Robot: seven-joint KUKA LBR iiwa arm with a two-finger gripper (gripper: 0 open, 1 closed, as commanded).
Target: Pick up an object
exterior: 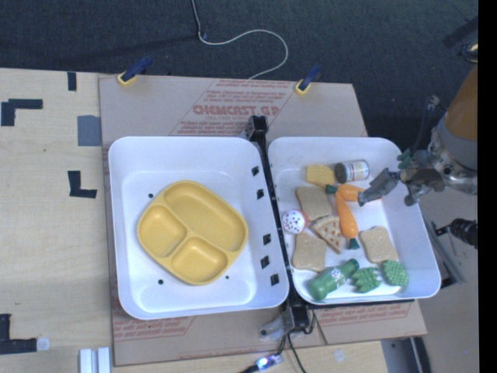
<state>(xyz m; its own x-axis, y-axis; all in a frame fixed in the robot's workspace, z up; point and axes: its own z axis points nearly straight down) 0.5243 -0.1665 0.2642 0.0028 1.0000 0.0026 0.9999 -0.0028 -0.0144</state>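
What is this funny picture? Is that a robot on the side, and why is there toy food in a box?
Yes! A camera up high looks down on a bench with two white bins. The grey robot arm reaches in from the side, and its gripper hangs over the right bin. That bin holds toy food: a carrot, bread slices, a green bottle, a small jar and a spotted ball. The left bin holds a yellow divided plate. The robot wants to pick something up. Nothing sits between its jaws.
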